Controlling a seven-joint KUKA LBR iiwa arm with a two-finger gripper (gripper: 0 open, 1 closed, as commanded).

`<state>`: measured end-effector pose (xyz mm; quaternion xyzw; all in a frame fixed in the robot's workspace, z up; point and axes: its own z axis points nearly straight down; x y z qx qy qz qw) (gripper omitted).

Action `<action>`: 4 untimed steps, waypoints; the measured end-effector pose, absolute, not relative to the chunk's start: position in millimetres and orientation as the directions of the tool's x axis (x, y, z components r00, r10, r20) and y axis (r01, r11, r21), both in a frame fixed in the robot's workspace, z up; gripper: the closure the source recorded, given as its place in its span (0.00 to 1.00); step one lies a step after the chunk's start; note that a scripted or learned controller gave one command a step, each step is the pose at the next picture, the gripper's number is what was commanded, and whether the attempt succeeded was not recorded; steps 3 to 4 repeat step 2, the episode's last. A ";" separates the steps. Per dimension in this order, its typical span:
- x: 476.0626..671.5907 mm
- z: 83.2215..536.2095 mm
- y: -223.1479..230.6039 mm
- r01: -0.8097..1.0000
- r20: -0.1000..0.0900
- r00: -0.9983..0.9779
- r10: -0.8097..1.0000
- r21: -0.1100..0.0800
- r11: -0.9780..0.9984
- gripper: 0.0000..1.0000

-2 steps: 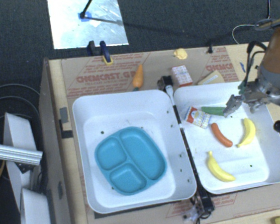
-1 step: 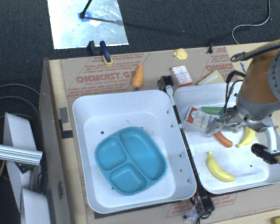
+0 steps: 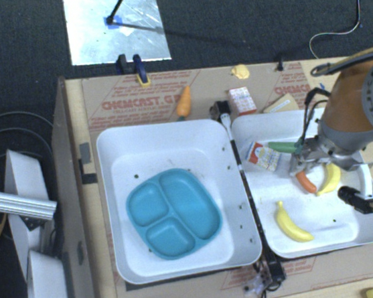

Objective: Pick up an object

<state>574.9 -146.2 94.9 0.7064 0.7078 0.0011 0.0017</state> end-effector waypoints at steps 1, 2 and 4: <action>550.0 209.6 -110.8 1.000 0.000 -0.008 1.000 0.008 0.008 1.00; 544.2 232.6 -33.1 1.000 0.002 -0.010 1.000 0.003 0.010 1.00; 544.2 232.6 -33.1 1.000 0.002 -0.010 1.000 0.003 0.010 1.00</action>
